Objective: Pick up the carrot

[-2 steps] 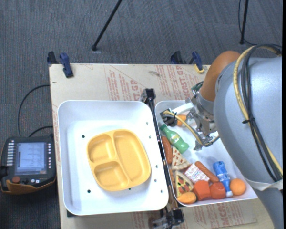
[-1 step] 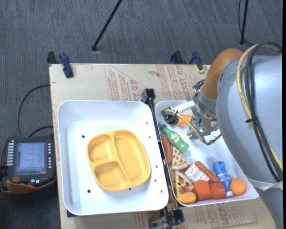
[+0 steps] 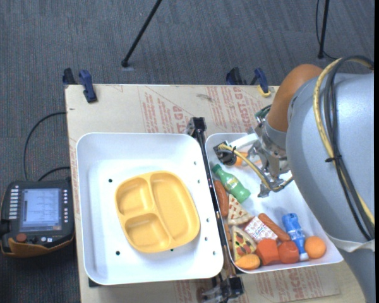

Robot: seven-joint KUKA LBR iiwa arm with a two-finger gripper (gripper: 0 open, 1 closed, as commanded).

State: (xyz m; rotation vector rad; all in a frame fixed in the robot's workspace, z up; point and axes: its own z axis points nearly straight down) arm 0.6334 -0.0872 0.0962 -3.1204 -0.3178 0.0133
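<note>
- Arm [image 3: 328, 150] reached in from the right, over the right bin [image 3: 316, 223]; grey body w/ orange band covered much of that bin's right side.
- Hand [image 3: 271, 185] hung low over the bare middle of the right bin, fingers pointing down. Couldn't tell how far apart the fingers stood, too small & cluttered w/ cable. Nothing seen between them.
- Carrot [image 3: 251, 261]: prob. the orange tapered piece at the near edge of the right bin, near-left corner, just beside a red-orange block [image 3: 278, 252]. Not certain; other orange items there too, e.g. a round orange [image 3: 315, 247] further right.
- Other stuff in the right bin: green bottle [image 3: 230, 183] towards the left wall, sausage [image 3: 222, 198] beside it, pizza slice [image 3: 243, 240], blue bottle [image 3: 293, 226].
- Left bin [image 3: 95, 169] held a yellow divided plate [image 3: 156, 211], nothing on it.
- Desk [image 3: 145, 106] otherwise bare; handheld screen [image 3: 38, 216] on the floor to the left.
- Progress, my read: early. Carrot lay in the bin, not grasped, not lifted. Hand was apart from it, further from the camera.
- Left to do: shift hand nearer & a bit left, come down over the carrot, close, lift. Neighbours packed tight, so a clean grip looked tricky.
</note>
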